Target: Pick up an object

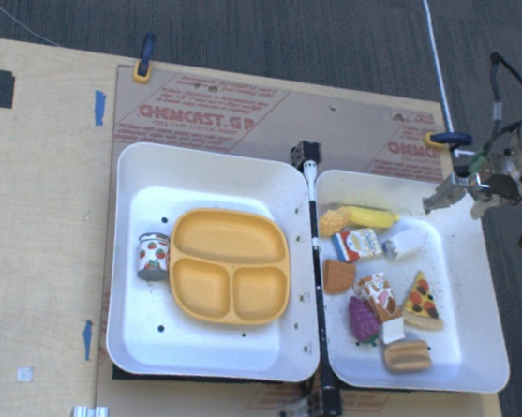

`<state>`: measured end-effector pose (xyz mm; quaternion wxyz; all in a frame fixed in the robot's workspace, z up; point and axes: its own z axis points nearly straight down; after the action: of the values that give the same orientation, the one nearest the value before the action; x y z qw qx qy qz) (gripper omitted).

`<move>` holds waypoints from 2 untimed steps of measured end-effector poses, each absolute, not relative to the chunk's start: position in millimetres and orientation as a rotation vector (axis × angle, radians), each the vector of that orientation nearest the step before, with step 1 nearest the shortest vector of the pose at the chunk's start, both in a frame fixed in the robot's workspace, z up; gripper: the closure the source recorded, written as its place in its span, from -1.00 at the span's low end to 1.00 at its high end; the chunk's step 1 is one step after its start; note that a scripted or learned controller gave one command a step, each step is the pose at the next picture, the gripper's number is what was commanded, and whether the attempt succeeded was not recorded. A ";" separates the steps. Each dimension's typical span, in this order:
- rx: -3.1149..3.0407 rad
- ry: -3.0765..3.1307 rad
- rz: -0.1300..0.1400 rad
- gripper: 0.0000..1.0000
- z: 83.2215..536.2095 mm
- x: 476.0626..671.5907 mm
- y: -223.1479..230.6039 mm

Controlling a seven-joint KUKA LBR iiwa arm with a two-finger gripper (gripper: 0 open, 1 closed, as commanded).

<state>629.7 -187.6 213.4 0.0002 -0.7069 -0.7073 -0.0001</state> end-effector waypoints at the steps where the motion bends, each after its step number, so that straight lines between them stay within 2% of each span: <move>1: -2.227 -2.227 -0.007 -1.00 98.2 609.2 -159.7; 2: -2.228 -2.228 -0.010 -1.00 90.0 575.5 -102.9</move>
<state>575.5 -102.9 90.0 -0.0049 -0.7071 -0.7071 -0.0033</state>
